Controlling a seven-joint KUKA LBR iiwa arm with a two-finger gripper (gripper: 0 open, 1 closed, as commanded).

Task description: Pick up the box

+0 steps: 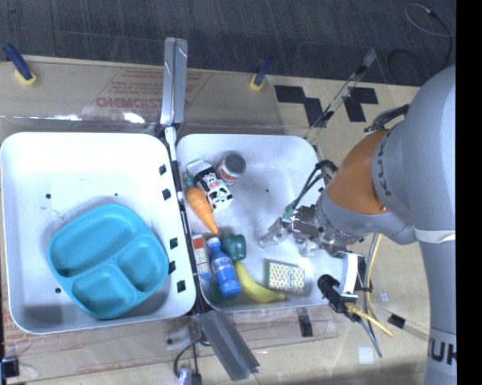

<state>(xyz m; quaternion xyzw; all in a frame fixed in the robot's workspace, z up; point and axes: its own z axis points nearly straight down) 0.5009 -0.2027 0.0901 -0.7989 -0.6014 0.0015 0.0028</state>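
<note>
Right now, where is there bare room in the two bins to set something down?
Left bin: bare floor above and left of the blue tray. Right bin: a bare patch in the middle, between the can and the pincer. Crowded along its left wall and bottom: carrot, blue bottle, banana, patterned box.
</note>
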